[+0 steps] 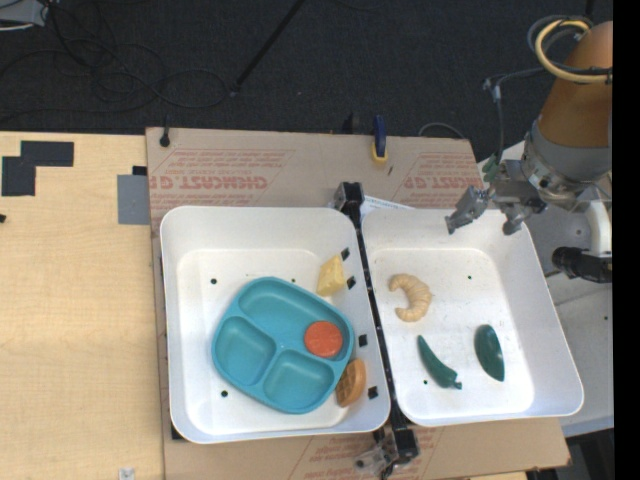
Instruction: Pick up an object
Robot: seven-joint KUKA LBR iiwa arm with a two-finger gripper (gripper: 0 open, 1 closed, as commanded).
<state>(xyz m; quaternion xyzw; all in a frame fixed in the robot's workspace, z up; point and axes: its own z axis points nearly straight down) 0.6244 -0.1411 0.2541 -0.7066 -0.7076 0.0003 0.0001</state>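
One pale, curved croissant (pixel 411 296) lies in the right bin (pixel 530 298); gripper (pixel 490 211) fingers spread apart, holding nothing.

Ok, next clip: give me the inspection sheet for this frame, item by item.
Surface: two white bins, left bin, right bin, on cardboard.
Job's things: croissant, two dark green pieces in right bin; teal divided plate with orange round piece, yellow wedge, brown pastry in left bin.
Clutter: nothing seen.
Grippers: pincer open, above right bin's far edge, holding nothing.
Cables: black leads behind bench.
Surroundings: wooden tabletop.
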